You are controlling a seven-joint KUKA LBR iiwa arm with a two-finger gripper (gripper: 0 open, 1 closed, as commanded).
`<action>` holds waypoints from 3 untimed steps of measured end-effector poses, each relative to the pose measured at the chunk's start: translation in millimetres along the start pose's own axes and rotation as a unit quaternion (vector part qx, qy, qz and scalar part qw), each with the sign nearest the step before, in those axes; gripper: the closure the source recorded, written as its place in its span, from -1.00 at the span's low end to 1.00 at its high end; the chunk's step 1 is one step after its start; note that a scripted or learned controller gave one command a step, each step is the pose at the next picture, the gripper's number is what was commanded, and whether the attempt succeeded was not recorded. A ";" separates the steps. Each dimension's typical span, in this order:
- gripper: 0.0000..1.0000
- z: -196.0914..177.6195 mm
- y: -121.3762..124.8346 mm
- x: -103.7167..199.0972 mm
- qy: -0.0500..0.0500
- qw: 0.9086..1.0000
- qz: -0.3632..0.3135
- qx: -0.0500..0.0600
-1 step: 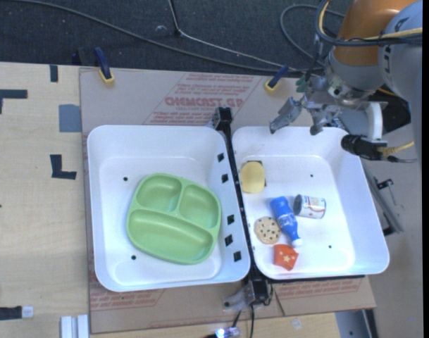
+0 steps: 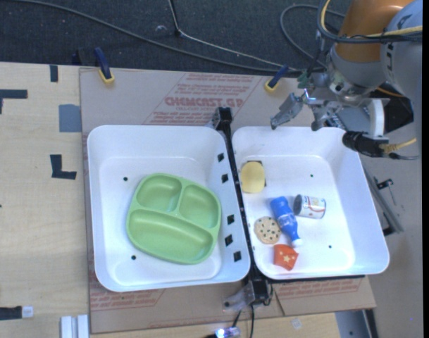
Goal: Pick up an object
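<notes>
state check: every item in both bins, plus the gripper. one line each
gripper: fingers open, above the right bin's far rim, holding nothing
green tray: flat in the left bin, compartments up
blue bottle: on its side, right bin
small can: on its side, beside the bottle
cookie: flat
yellow piece: resting by the left wall
orange piece: resting near the front

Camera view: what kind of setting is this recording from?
Likely a robot-grasping lab bench: two white bins clamped on a cardboard sheet, toy items like a green divided plate, loose cables, and tape marks.
</notes>
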State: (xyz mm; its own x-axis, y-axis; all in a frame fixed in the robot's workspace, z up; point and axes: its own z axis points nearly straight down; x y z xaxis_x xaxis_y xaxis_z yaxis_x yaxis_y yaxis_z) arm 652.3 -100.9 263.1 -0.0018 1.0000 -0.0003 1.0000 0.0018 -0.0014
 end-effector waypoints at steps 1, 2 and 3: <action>-1.00 65.1 -2.1 -0.4 0.000 1.000 0.000 0.003; -1.00 126.4 -7.7 6.8 0.000 1.000 0.000 0.003; -1.00 179.8 -8.4 7.7 -0.001 1.000 0.000 0.000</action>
State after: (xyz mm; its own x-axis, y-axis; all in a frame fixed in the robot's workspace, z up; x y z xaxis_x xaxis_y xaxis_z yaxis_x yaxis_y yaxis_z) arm 643.7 -93.2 83.3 -0.0027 1.0000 -0.0017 1.0000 0.0027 -0.0024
